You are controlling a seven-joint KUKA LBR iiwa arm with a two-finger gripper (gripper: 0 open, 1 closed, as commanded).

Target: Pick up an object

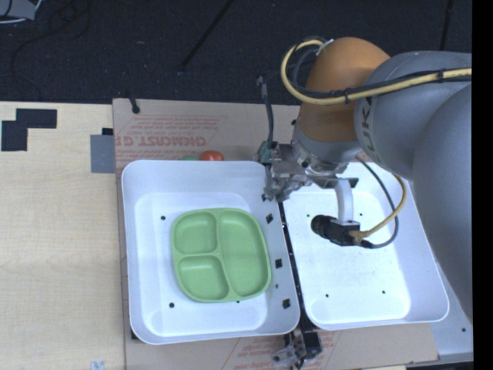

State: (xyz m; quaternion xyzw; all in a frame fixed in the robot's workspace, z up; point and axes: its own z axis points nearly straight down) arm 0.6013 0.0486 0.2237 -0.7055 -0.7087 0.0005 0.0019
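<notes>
One green plate, divided into what look like three wells, lies flat in the middle of the left bin. This is one of two white bins, and the right bin stands just beside it. The one gripper hangs over the far end of the seam between them; I cannot tell whether it is open or closed. One small red thing sits just beyond the left bin's far rim, on the cardboard laid on the worktop.

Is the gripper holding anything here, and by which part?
Nothing seen in it. The gripper hangs at the right rim of the left bin; the green plate lies inside, apart.
</notes>
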